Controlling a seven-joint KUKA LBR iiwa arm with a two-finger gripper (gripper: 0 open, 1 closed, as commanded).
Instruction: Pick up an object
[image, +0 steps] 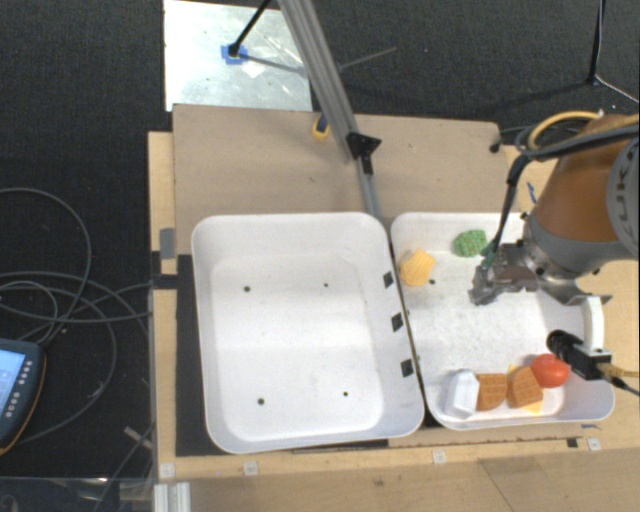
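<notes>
The right bin (470, 320) holds several small objects. A yellow piece (417, 266) lies near its left wall, and a green leafy piece (469, 243) sits at its far edge. Along the near edge lie a white block (460, 392), two orange-brown waffle-like pieces (507, 388) and a red tomato-like piece (549, 370). My gripper (486, 290) reaches in from the right and hangs low over the middle of the right bin, just right of and below the green piece. Nothing shows between its fingers.
The left bin (300, 330) lies beside the right one, joined by black clips (397, 321) along the shared wall. A grey pole (335, 100) slants across the far bench. Cables and a tablet (15, 385) lie on the floor at left.
</notes>
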